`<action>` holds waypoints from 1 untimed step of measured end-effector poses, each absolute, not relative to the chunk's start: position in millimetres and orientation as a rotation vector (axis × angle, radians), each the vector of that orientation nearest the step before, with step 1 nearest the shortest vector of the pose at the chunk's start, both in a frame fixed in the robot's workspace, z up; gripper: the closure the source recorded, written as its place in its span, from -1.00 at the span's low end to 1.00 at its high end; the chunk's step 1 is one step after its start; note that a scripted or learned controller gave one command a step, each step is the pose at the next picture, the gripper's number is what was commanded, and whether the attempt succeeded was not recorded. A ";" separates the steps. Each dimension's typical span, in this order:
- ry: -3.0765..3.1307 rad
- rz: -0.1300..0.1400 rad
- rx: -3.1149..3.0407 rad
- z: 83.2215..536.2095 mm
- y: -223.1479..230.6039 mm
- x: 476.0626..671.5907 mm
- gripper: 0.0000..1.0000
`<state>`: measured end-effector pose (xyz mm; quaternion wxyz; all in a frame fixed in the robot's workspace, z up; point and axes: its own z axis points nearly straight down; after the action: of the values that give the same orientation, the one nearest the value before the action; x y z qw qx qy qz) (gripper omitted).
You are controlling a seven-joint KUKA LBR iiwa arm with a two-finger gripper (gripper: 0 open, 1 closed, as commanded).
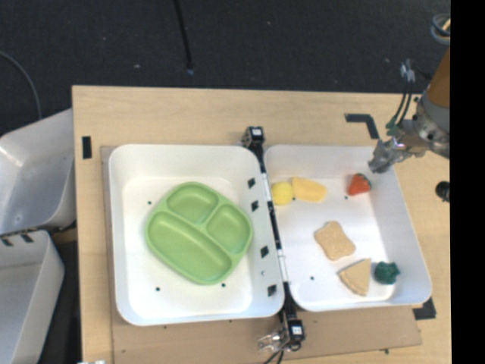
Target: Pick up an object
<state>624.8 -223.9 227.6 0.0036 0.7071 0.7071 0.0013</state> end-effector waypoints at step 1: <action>2.222 0.002 2.216 247.4 -224.9 625.6 1.00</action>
<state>625.6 -224.9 247.4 0.0018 0.7062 0.7080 0.0008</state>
